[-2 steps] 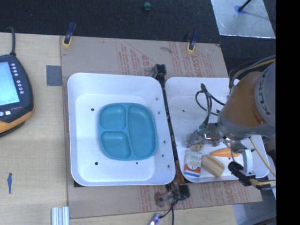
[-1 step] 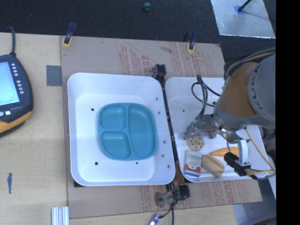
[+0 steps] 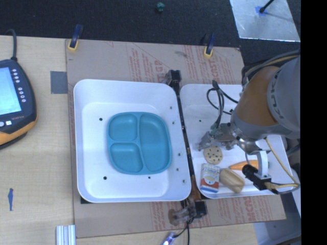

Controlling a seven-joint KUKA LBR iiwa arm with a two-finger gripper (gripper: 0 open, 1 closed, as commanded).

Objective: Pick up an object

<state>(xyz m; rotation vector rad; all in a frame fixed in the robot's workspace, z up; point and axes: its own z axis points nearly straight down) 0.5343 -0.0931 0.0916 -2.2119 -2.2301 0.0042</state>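
Objects sit bunched in the right bin: a round perforated biscuit, a small carton below it, a wooden block and an orange piece alongside. Gripper hovers just above the biscuit; its grasp, I can't tell. Left bin holds a blue divided plate.

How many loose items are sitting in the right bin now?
4 visible: a round tan perforated disc, a small printed carton, a tan wooden block, an orange piece. The grey arm may hide more.
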